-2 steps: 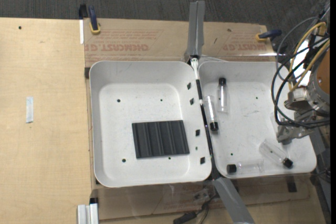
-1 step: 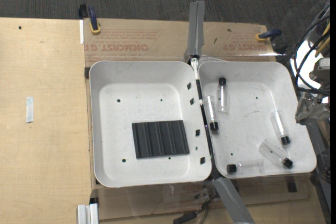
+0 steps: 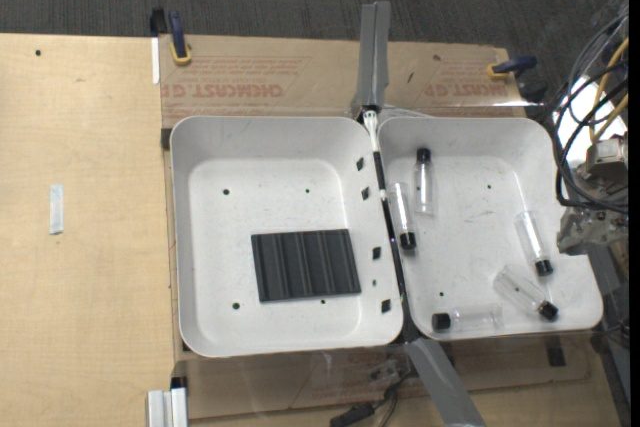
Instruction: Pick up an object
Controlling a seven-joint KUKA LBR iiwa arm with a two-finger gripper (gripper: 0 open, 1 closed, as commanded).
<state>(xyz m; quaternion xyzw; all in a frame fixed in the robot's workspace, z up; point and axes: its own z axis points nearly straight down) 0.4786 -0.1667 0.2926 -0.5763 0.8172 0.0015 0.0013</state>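
Five clear tubes with black caps are lying in the right bin (image 3: 470, 130), and none of them is being lifted, so the pick is looking not yet begun. One tube (image 3: 423, 180) is lying near the bin's upper middle, another (image 3: 403, 215) is resting along the left wall just beside the divider, a third (image 3: 531, 242) is sitting toward the right side, and two more (image 3: 524, 293) (image 3: 465, 320) are lying near the front edge. A dark ribbed block (image 3: 304, 264) is lying flat in the left bin (image 3: 200, 215). The arm (image 3: 592, 215) is waiting at the right edge of the counter (image 3: 80, 165), outside the bins; whether its gripper is open or closed I cannot tell. Everything is remaining to be done: choosing a thing, reaching, closing and lifting.
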